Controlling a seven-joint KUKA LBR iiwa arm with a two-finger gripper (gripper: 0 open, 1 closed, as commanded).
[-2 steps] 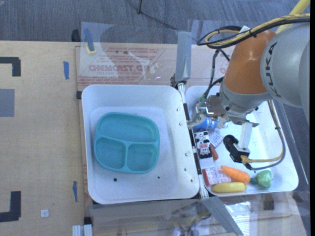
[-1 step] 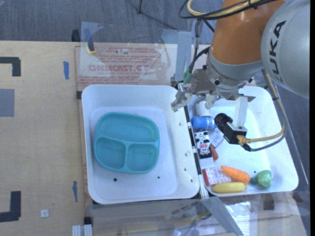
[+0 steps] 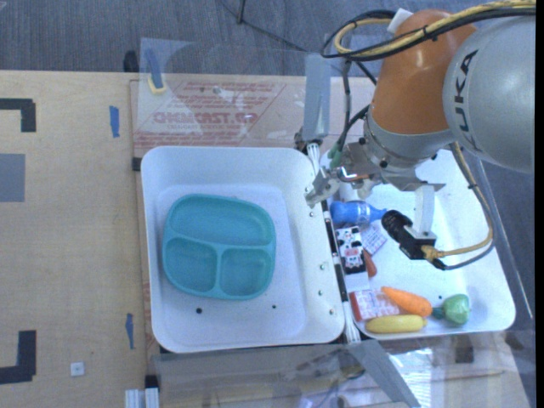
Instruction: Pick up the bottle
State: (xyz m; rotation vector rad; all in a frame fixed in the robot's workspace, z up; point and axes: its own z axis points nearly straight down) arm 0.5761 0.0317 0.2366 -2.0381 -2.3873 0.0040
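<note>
Blue and lying on its side, the bottle (image 3: 351, 212) rests in the right bin (image 3: 491, 289), close to that bin's left wall and towards its far end. The hand (image 3: 331, 179) hangs just above and to the left of it, over the seam where the two bins meet; it looks very near the bottle, perhaps touching it, but the slanted view does not settle that, and I cannot tell whether the hand is spread or pressed together. The grey arm (image 3: 501, 75) (with its orange band bulking over the bin's far end) comes in from the right. Just beside the bottle, on the near side, sits a small cow-patterned carton (image 3: 349, 246), and nearer still a red-and-white packet (image 3: 364, 303), a carrot (image 3: 406, 299), a yellow piece of toy food (image 3: 393, 323) and a green one (image 3: 456, 309). The left bin (image 3: 174, 167) holds a teal divided plate (image 3: 219, 246). Both bins stand on the pale wooden table (image 3: 68, 228).
</note>
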